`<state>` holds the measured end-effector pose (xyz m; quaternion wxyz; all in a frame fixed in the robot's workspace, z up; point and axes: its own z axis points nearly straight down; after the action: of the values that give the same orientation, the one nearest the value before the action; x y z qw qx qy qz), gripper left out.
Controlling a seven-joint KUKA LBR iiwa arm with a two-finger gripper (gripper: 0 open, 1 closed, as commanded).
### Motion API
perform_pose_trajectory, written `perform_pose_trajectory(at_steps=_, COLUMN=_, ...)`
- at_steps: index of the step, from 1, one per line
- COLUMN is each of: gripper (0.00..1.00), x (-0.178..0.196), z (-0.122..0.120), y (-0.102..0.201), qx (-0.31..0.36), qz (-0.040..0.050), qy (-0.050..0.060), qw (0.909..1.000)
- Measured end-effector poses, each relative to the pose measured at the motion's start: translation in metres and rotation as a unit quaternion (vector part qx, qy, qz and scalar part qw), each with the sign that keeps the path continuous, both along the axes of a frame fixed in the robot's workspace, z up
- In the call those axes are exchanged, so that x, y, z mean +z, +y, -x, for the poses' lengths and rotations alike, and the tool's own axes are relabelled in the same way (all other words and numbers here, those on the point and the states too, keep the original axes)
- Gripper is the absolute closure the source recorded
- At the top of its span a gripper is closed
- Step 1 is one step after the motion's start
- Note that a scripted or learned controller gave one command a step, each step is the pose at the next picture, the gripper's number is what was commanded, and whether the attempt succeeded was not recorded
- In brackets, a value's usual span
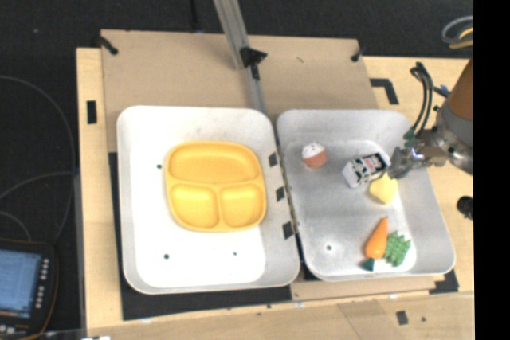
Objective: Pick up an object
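My gripper [401, 161] hovers at the right bin [343, 131], just beside the small can [364, 169] and yellow piece [384, 189]. Whether I'm open, I can't tell. Best centre over the can, then descend straight.

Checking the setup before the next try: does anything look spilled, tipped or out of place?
Nothing stands out. The yellow divided tray lies flat in the left bin. The cupcake, small can, yellow piece and carrot sit in the right bin, none spilled over a rim.
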<state>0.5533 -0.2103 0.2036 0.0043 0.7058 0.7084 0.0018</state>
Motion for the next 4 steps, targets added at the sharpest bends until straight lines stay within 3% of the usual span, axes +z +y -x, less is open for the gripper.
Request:
perform_pose_trajectory(at_steps=2, gripper=1.00, x=0.099, z=-0.005, y=-0.003, qx=0.000, qz=0.0000, qy=0.001, qw=1.0000)
perform_pose_trajectory(at_steps=4, gripper=1.00, x=0.099, z=-0.013, y=0.105, qx=0.002, qz=-0.0019, qy=0.003, qw=1.0000)
